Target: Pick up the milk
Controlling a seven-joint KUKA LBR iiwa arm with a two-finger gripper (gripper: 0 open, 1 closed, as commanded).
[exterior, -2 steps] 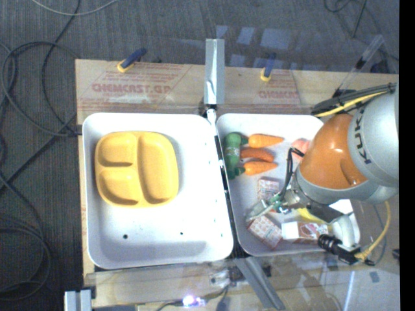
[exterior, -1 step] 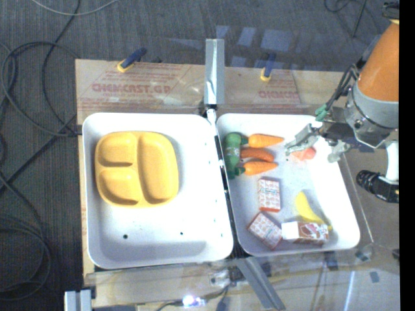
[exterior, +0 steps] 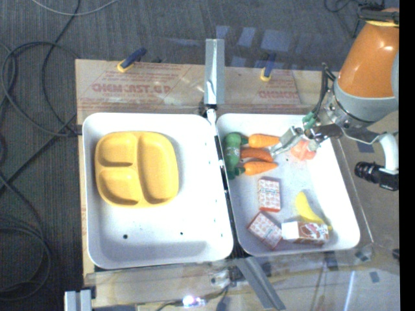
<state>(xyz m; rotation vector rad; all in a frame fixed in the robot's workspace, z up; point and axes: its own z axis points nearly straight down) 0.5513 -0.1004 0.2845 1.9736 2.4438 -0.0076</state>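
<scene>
Milk [exterior: 306, 231], a small carton lying on its side at the right bin's [exterior: 348, 193] front edge, touches the banana [exterior: 307, 207] and sits just beside a red box [exterior: 264, 229]. The gripper [exterior: 290, 140] hovers well apart, near the carrots [exterior: 258, 154], fingers spread and empty. I'd judge it should descend squarely over the carton, straddling its narrow sides, clear of the banana.

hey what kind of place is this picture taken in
Probably a robotics lab test bench: a robot arm reaches over two white bins of toy food, clamps hold the board, and cables trail across grey carpet.
</scene>
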